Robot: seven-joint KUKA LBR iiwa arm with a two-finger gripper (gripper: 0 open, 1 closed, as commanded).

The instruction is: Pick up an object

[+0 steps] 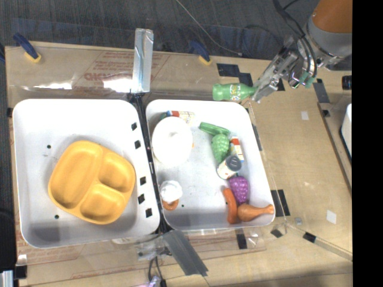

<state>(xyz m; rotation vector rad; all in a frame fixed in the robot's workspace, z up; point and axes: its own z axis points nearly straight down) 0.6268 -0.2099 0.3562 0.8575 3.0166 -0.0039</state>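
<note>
The claw [258,92] grips a green bottle [232,91] by one end, lying level, long axis left-right.

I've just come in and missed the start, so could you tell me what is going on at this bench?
A grey robot arm with an orange band reaches in from the right, and its claw grips a small green bottle by one end, holding it over the far rim of the right bin. That bin holds a white bowl, purple grapes, a carrot and other toy food. The left bin holds a yellow divided plate.
</note>
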